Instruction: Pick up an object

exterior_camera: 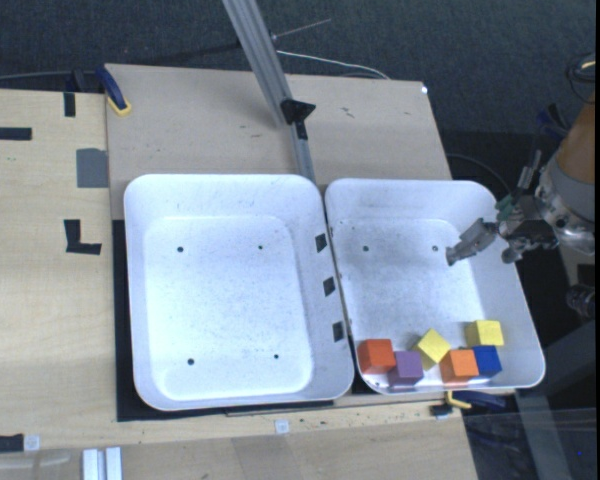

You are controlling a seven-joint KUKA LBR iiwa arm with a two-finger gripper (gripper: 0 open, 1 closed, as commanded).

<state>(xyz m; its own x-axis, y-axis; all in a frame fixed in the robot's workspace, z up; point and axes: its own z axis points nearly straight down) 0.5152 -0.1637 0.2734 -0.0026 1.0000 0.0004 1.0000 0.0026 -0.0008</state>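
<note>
Blocks [435,354] lie in the right bin's [400,198] near corner, well apart from the hand [480,240].

Two white bins [225,193] sit side by side. The right one holds six blocks: two orange [377,354], two yellow [433,345], one purple [408,366], one blue [488,360].

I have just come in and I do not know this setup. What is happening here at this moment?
A grey robot arm reaches in from the right, and its gripper hangs over the upper right part of the right bin, with nothing between its fingers. The blocks lie apart from it, along the near edge of that bin: an orange block, a purple block, two yellow blocks, another orange one and a blue block. No block has been picked up yet.
</note>
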